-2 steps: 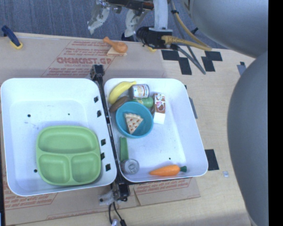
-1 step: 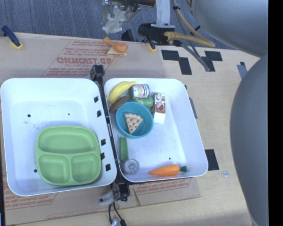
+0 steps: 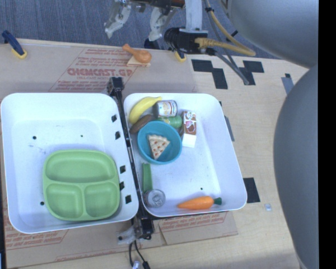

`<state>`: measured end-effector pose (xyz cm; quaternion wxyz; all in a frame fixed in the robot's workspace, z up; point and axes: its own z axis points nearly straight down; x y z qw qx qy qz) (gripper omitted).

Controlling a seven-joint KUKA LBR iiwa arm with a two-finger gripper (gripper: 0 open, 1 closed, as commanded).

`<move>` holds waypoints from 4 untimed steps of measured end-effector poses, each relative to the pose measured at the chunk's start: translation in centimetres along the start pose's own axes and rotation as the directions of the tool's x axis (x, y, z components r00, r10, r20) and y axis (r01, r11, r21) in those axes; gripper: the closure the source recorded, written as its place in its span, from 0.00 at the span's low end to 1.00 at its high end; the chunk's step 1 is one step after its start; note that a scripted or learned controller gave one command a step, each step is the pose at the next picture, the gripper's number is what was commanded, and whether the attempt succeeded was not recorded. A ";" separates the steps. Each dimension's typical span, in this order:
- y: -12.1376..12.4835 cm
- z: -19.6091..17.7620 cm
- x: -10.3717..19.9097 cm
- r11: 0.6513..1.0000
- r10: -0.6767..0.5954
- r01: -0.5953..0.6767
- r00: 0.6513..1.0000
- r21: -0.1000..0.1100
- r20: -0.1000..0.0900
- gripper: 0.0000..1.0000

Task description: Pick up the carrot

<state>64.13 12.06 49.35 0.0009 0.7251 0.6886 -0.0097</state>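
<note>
1. Camera view: the carrot (image 3: 197, 203) is seen lying flat on the floor of the right bin (image 3: 227, 150), close to that bin's near edge and towards its near right corner.
2. Its long axis runs roughly parallel to the near edge, with the green top at the right end and the orange tip pointing left towards a small can (image 3: 155, 197).
3. The can stands just beside the tip, apart from it as far as can be judged; a green stick-shaped item (image 3: 147, 176) lies along the bin's left wall above the can.
4. Further back in the same bin, a blue bowl (image 3: 159, 142) with a slice of food in it, a banana (image 3: 143, 107), a tin (image 3: 167, 107) and a small carton (image 3: 190, 126) are crowded towards the far left corner.
5. A green divided plate (image 3: 81, 184) is held in the left bin (image 3: 22, 122).
6. The gripper (image 3: 139, 22) hangs beyond the bench's far edge, well apart from the carrot; its two fingers are spread wide with nothing between them.
7. The carrot therefore lies towards the near edge from the claw, across the whole right bin, and slightly to the right.
8. The arm's upper links are blurred and cut off at the right, and the claw's height above the bench cannot be judged.
</note>
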 end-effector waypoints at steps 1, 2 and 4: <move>0.0 -1.0 0.2 1.000 -0.012 0.012 1.000 0.002 0.004 1.00; 0.0 -1.0 0.2 1.000 -0.013 0.013 1.000 0.002 0.004 0.00; 0.9 8.7 10.3 0.984 0.176 -0.176 0.984 0.006 -0.007 1.00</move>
